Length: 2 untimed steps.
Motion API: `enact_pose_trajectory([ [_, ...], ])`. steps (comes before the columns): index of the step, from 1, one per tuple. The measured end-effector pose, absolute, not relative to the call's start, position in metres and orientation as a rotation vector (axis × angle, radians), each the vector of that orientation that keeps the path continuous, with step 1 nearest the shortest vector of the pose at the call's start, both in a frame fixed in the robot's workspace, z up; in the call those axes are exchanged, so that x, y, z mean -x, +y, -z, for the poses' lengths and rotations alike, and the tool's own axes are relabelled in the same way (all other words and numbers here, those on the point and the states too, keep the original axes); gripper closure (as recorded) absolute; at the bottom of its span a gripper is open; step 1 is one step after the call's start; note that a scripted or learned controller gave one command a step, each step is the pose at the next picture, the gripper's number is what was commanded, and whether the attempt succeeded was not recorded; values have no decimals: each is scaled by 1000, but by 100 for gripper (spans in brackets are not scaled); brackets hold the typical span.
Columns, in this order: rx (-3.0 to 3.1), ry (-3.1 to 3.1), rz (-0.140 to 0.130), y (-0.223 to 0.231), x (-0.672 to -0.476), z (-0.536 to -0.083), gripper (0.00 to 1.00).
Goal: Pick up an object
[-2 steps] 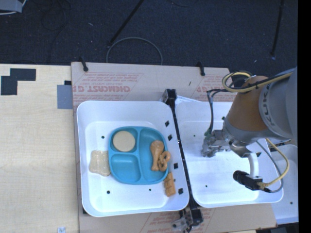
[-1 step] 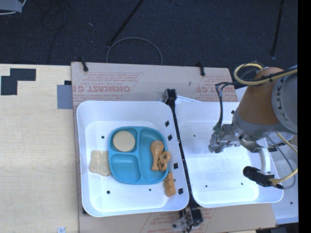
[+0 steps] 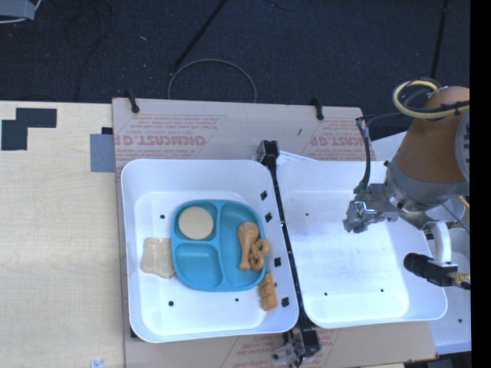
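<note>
Hovering over the right bin (image 3: 430, 301), the gripper (image 3: 357, 215) carries nothing that can be seen.
Whether it is apart or together cannot be told at this size. At centre left of the frame, the left bin (image 3: 142, 182) holds a blue divided tray (image 3: 207, 271) with a round tan disc (image 3: 195, 222) and a twisted tan piece (image 3: 251, 245); a pale slab (image 3: 158, 257) touches the tray's left edge, and a small tan piece (image 3: 267, 291) lies at its lower right.
</note>
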<state>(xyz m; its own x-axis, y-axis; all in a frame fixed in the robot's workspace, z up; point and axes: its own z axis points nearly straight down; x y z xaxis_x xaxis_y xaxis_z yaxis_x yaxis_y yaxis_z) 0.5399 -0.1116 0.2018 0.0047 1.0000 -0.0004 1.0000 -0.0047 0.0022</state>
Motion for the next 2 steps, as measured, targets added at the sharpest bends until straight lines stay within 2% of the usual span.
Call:
enact_pose_trajectory([
  [1, -2221, 2221, -1, -113, -540, -230, 100],
  [2, -2222, 2228, 3, -68, -526, -224, 100],
])
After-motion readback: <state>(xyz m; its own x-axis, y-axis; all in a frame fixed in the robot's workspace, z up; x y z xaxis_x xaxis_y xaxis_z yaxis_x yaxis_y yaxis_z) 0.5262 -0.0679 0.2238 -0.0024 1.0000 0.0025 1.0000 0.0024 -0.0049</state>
